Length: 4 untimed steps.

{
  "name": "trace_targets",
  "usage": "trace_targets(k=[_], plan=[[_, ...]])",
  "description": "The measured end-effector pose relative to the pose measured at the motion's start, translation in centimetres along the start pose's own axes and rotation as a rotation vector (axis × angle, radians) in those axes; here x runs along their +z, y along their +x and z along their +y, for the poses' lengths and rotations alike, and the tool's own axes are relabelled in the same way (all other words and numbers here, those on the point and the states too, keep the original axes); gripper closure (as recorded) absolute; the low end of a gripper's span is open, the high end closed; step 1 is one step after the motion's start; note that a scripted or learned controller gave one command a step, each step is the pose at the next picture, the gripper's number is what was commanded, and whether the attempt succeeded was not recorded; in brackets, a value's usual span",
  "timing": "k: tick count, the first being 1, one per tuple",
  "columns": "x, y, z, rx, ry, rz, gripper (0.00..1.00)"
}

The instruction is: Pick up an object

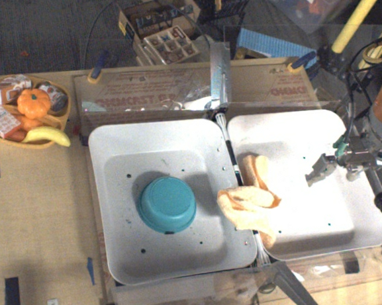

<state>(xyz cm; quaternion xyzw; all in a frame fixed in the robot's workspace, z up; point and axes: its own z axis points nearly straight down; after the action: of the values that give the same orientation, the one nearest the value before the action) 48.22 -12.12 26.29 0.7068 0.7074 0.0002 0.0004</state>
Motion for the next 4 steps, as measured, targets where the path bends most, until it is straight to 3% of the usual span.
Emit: trace_targets(k=[1, 2, 3, 4], plan=[[2.5, 1.4, 3.8, -0.222, -0.002, -0.001, 0.00], [17.3, 0.8, 5.9, -0.197, -0.012, -0.002, 0.00], [16.3, 0.5, 6.0, -0.191, -0.015, -0.001, 1.00], [16.3, 0.5, 6.0, -0.191, -0.015, -0.002, 0.00]])
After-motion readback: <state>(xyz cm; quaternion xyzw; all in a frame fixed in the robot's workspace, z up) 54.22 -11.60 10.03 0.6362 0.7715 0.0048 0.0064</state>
